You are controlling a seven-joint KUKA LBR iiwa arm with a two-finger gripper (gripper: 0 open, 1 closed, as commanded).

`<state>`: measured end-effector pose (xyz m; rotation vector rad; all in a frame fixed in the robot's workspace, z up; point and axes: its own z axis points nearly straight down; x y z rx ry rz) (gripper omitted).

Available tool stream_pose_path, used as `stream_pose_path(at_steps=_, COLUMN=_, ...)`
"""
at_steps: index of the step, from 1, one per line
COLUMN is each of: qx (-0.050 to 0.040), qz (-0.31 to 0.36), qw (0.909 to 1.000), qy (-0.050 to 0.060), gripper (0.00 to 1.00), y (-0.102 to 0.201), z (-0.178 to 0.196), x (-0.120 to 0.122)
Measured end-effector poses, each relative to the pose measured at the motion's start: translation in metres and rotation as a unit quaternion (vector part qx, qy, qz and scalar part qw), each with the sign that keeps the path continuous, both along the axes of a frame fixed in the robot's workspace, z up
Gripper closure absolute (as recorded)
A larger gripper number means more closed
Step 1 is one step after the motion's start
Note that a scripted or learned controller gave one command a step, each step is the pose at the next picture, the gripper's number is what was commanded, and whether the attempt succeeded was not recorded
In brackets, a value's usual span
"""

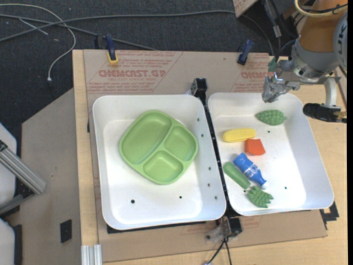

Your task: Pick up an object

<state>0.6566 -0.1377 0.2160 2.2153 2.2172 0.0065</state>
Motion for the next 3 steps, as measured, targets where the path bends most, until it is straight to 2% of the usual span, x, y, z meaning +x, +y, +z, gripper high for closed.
stream_pose_path(at_steps=1, qx=0.0, qz=0.0, qw=1.0, qy=-0.001, gripper=1.0, y=-0.004, z=0.064, x=-0.003)
stream_pose_path(at_steps=3, qx=0.0022, qz=0.003, qw=1.0, qy=0.005, gripper=1.0, y=0.109, z=0.061, x=-0.003)
